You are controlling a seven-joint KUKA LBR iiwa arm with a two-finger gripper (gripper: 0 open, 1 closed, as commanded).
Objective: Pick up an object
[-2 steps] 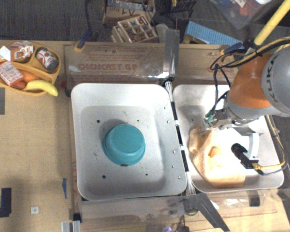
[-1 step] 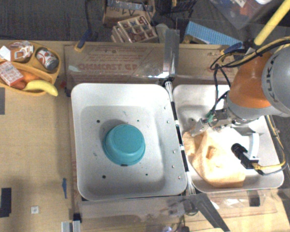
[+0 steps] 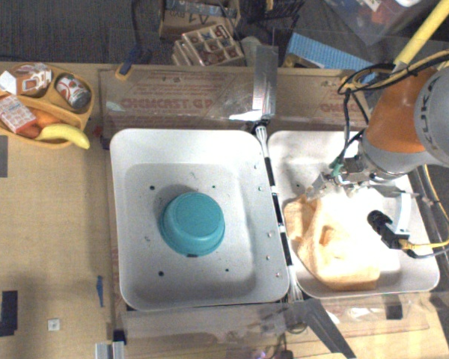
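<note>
Arm [image 3: 404,122]: you are watching it reaching in from the right, grey body and orange band leaning over the right bin [image 3: 428,279].
Claw [image 3: 325,182]: it is hanging low over the rear left part of that bin, pointing left and down, just above the near edge of the tan cloth.
Claw state: you cannot tell from here whether it is spread or pressed together; the tip is blurring into the white floor behind it, and you are seeing nothing clearly pinched in it.
Tan cloth [image 3: 343,260]: it is lying crumpled just below the claw, spreading forward across the floor of the same bin, its upper left corner reaching up beside the claw tip; whether the two are touching, you cannot tell.
Orange piece [image 3: 326,235]: it is sitting on the cloth, small and upright-looking, a little below the claw.
Teal bowl [image 3: 193,223]: it is resting upside down well to the left of the claw, in the middle of the left bin [image 3: 127,200], apart from everything else.
Divider [image 3: 273,193]: the two bin rims are meeting just left of the claw.
Black fitting [image 3: 383,226]: it is hanging to the right of and below the claw, with a yellow cable [image 3: 426,247] trailing off it to the right.
Snack tray [image 3: 1,117]: it is sitting far to the left of and above the claw, on the bench, carrying a banana [image 3: 63,134] and packets.
</note>
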